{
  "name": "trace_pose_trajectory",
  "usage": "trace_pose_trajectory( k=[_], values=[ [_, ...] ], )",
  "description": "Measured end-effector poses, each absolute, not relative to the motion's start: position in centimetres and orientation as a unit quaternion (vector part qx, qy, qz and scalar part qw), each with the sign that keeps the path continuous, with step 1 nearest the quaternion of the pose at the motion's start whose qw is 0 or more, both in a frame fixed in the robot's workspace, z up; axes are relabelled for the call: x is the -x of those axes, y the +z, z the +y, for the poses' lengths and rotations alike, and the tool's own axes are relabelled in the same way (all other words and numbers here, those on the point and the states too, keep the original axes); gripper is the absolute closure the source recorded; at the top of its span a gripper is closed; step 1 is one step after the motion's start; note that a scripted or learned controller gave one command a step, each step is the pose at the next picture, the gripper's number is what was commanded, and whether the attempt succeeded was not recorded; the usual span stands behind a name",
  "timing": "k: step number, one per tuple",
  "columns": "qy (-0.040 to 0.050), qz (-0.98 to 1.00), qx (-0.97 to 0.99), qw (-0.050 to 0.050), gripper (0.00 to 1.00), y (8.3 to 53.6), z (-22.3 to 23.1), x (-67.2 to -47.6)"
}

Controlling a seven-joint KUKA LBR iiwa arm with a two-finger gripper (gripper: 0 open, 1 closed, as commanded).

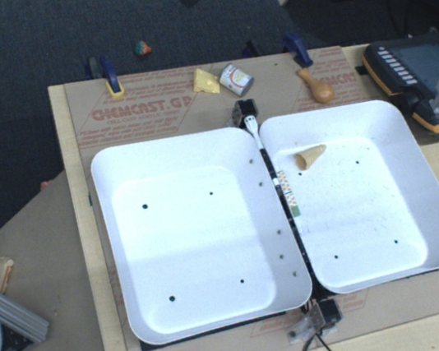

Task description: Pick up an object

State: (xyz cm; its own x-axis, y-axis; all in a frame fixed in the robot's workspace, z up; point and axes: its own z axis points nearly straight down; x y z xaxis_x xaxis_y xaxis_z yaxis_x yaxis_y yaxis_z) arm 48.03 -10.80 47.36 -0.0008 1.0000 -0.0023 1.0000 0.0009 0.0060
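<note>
Two white bins: right bin (420, 178) holds small tan cone (310, 156) (near back wall); jaws' state: cannot tell.

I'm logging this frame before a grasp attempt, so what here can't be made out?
- Tan cone-shaped piece in the right bin, camera view: too small to identify.
- Small objects on the board behind the bins: too small to name.
- Yellow-and-black device: cut off by the right edge.
</note>
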Motion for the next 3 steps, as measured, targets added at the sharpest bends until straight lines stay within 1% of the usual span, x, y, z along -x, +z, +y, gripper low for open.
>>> trace_pose_trajectory(
  k=[1,2,3],
  values=[
    [0.0040,0.709,-0.705,0.004,1.00,53.9,-5.8,-48.0],
    [0.0023,0.707,-0.707,0.004,1.00,54.7,-6.1,-48.0],
    [0.0035,0.707,-0.707,0.005,1.00,55.7,-6.1,-48.1]
  ],
)
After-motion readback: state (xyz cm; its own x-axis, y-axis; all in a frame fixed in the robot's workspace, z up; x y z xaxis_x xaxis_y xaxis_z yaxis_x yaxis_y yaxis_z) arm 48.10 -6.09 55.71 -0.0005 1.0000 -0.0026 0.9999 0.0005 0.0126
